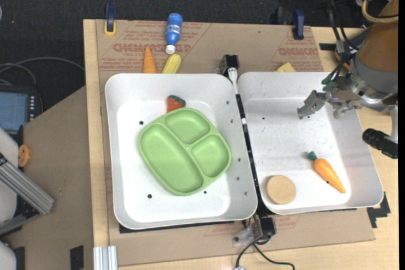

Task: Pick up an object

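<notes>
In the right bin (pixel 278 136), an orange carrot with a green top (pixel 328 174) lies near the front right. A round tan cookie (pixel 280 189) sits at the front left corner. My gripper (pixel 324 105) hovers over the back right part of this bin, well behind the carrot. It is open, its two grey fingers (pixel 308 104) spread with nothing between them. The left bin (pixel 126 129) holds a green divided plate (pixel 183 150), and a small red and green piece (pixel 175 102) rests against the plate's far edge.
Behind the bins on the bench lie a blue and white bottle (pixel 173 31), a small orange carrot (pixel 149 61), a yellow corn piece (pixel 171 63) and a yellow block (pixel 286 67). A black rail (pixel 243 129) divides the bins. Cables hang at the right.
</notes>
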Available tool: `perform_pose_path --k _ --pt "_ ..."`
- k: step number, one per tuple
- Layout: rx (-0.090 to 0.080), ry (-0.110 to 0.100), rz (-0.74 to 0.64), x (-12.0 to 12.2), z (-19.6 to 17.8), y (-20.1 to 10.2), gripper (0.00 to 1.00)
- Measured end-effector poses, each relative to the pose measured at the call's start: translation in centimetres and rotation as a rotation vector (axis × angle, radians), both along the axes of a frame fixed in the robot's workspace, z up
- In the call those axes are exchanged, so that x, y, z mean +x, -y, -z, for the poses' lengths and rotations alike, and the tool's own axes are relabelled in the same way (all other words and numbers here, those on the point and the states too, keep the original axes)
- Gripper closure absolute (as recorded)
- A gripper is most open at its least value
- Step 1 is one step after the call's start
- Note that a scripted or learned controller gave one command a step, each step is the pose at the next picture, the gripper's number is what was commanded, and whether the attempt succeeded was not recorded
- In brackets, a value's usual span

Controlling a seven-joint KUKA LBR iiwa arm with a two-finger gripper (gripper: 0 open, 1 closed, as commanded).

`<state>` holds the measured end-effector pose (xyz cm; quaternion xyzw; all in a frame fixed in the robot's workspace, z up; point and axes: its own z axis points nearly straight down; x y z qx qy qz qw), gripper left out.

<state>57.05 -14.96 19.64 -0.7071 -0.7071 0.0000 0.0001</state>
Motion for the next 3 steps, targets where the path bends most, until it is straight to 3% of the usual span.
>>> perform_pose_path --k 1,2,3 --pt "0.002 -0.008 0.006 -4.8 11.8 4.5 0.0" --pt "-0.002 0.003 0.002 -4.3 10.1 4.3 1.0" --pt "-0.002 0.003 0.002 -4.4 10.2 4.3 0.0"
